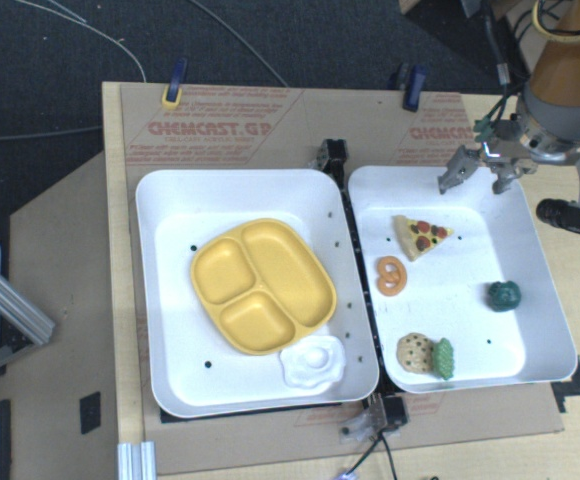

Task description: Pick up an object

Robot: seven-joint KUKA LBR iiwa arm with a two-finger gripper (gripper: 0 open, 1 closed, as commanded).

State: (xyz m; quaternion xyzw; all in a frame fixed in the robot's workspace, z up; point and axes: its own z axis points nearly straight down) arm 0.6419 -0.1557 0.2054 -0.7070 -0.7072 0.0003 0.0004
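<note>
The grey two-finger gripper [481, 174] hangs with fingers spread and nothing between them over the upper edge of the right white bin [536, 268]. This looks like the approach step. The triangular toy pizza slice [419, 236], lying just below and left of it, seems the nearest pick, calling for a descent centred over it.

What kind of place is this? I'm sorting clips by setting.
Probably a robotics lab bench for grasping trials: two white bins clamped to a board, toy food such as a pizza slice and pretzel, and loose cables on dark carpet.
</note>
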